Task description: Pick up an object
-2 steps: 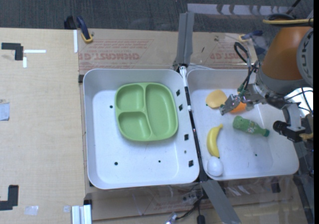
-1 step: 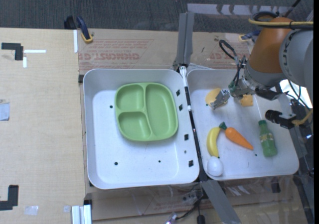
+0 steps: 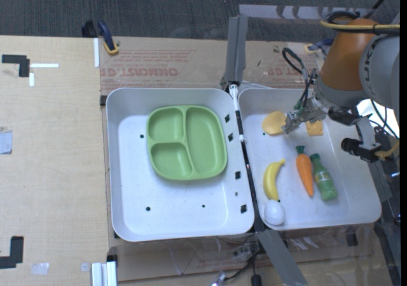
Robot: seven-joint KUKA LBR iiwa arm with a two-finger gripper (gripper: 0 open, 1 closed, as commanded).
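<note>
The yellow chip-like piece [image 3: 274,122] lies near the back of the right bin [image 3: 356,215], toward the divider, and it is the thing closest to the gripper [image 3: 297,119], which hangs low just to its right, so near that the tips seem to meet its edge. From where I stand, I cannot tell how wide the gripper is set or whether anything is in it; the metal there is a small grey tangle against the white floor. A small orange block [image 3: 315,128] sits just on the other side of the gripper, so the tool is flanked by two candidates, the yellow piece toward the left bin [image 3: 121,170] and the block toward the arm's own side. The yellow piece is broad and flattish, its longer run roughly across the bin, which I'd judge makes it awkward to pinch from above unless the grip crosses the narrower way. Farther forward lie a banana [image 3: 273,179], a carrot [image 3: 305,174] and a green bottle [image 3: 324,180], all with long axes running front to back, and a white egg-like ball [image 3: 274,213] at the front edge. The left bin bears a green divided plate [image 3: 187,142]. On the cardboard [image 3: 165,65] behind the bins runs red print, mirrored or upside down, too blurred to make out; the bottle's label is too small to read.
</note>
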